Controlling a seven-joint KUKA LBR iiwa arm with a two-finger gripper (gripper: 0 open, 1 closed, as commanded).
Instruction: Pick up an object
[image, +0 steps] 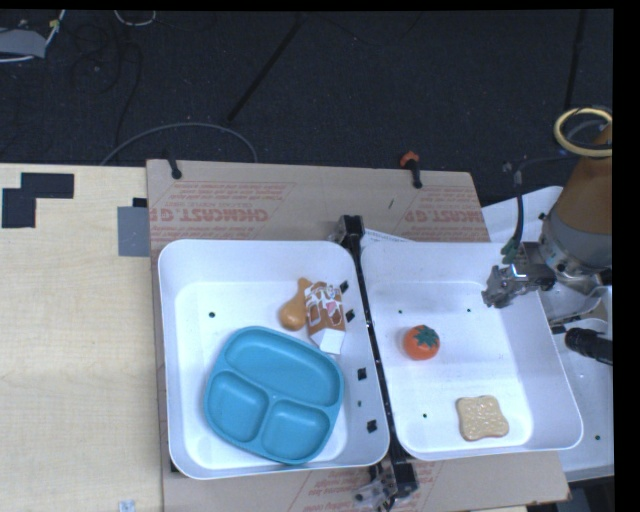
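In the right bin (520, 395) lie a small orange-red tomato with a green top (421, 341) and a tan slice of toast (482, 417) near the front wall. My gripper (502, 285) hangs over the right bin's far right part, up and to the right of the tomato and well apart from it. Nothing shows between its fingers. The left bin (185, 350) holds a blue divided plate (273, 393), with a brown chicken drumstick (294, 311) and a brown-and-white patterned piece (325, 308) just behind it.
A black divider bar (361, 330) runs between the two bins. The bins rest on a cardboard sheet (300, 205) on the bench. The arm's body (585, 215) stands beyond the right bin's right wall, with cables beside it.
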